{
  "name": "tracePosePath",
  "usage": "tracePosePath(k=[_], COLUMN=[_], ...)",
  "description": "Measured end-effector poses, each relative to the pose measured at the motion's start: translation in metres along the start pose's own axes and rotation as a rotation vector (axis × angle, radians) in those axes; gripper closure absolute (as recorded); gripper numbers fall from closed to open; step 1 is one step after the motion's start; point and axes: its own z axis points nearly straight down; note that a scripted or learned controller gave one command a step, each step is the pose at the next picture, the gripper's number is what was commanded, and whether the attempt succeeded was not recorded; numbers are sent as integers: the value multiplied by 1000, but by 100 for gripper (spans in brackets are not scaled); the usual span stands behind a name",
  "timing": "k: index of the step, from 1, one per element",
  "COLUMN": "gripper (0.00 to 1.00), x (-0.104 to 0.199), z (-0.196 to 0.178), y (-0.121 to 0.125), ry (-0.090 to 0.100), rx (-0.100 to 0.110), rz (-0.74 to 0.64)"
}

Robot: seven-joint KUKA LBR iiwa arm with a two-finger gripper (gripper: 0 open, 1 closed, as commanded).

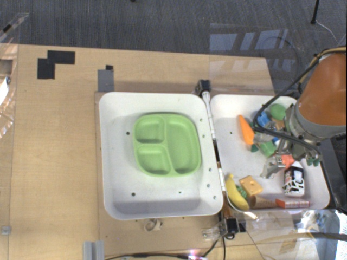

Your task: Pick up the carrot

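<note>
Carrot point(246, 130) lies in the right bin point(227, 161), left of gripper point(275, 166). Gripper state: cannot tell.

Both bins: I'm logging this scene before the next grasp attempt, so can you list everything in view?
left bin: 1, white, left half of bench
divided plate: 1, light green, middle of left bin
right bin: 1, white, beside left bin
carrot: 1, orange, upper left of right bin
banana: 1, yellow, lower left corner of right bin
cheese wedge: 1, tan, beside banana
milk carton: 1, black and white, lower right of right bin
small toys: several, green and blue, near the arm
arm: 1, grey with orange band, over right bin
gripper: 1, right of the carrot, apart from it
</note>
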Motion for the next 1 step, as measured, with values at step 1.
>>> tracePosePath(k=[1], gripper=[0], x=[-95], z=[128], y=[4], ry=[-16], rx=[2], rz=[-4])
